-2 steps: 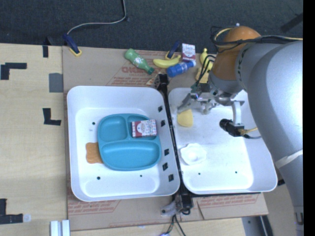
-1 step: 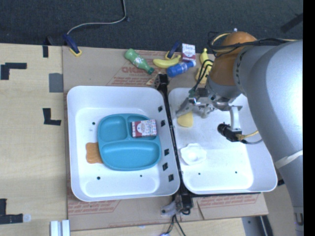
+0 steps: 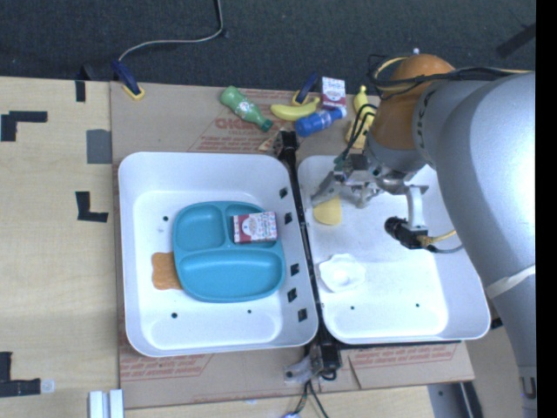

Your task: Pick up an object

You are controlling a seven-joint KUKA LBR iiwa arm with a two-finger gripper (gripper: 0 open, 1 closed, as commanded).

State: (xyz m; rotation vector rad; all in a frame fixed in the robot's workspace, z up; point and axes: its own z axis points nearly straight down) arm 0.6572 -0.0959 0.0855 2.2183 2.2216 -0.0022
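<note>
Hand (image 3: 348, 184) sits low in the right bin (image 3: 452, 307), just beside the yellow object (image 3: 327, 212) at the bin's upper left, plausibly lining up a grasp; cannot tell its opening from this angle, and nothing is seen held.

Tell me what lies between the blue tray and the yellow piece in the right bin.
In the camera view, the bins' adjoining walls lie between the blue tray and the yellow piece.

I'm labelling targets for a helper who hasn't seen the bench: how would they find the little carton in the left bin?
Look in the left bin, at the blue divided tray. The small red-and-white carton lies in its upper right compartment; the orange piece nearby lies outside the tray, at its left edge.
</note>
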